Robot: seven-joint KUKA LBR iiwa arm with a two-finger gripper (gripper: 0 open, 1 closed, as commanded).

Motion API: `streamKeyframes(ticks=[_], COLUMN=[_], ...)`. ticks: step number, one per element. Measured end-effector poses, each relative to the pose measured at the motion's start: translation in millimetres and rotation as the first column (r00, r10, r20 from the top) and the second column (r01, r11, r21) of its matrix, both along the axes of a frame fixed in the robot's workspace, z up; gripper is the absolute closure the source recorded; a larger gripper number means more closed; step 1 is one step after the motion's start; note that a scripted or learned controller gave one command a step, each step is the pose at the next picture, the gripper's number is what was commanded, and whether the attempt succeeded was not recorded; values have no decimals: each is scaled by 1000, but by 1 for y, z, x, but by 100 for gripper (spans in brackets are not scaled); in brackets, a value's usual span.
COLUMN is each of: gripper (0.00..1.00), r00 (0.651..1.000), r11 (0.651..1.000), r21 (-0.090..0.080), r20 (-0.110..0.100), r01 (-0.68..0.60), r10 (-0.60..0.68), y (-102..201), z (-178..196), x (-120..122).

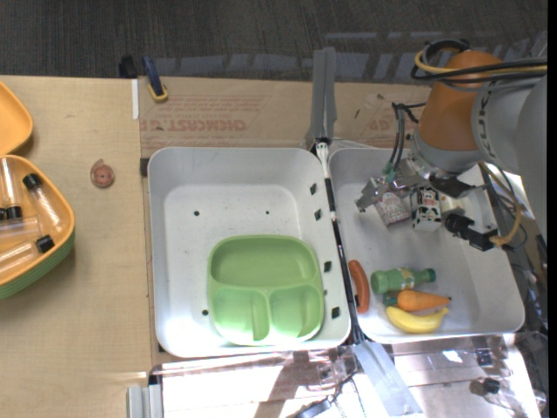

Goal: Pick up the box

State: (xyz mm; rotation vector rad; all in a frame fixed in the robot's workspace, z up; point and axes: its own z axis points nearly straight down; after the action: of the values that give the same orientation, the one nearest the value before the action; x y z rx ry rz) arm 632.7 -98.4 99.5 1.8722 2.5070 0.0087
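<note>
Nearest me, a banana (416, 320) lies in the right bin (496, 303). My end effector (402, 200) is down over the box (393, 207) at the bin's far side; grasp looks underway, closure unclear. Next: confirm hold, lift straight.

This is a robotics lab. Two shallow white plastic bins (174, 233) sit on a cardboard-lined bench (235, 111). Toy fruit fills one.
</note>
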Motion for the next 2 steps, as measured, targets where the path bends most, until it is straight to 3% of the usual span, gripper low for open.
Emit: streamKeyframes(ticks=[1,2], gripper=[0,0], r00=[1000,991], r11=[1000,991], r21=[1,2], r20=[4,-11], r01=[22,132], r10=[-22,-132], y=[-4,-13], z=[0,-7], x=[-12,-9])
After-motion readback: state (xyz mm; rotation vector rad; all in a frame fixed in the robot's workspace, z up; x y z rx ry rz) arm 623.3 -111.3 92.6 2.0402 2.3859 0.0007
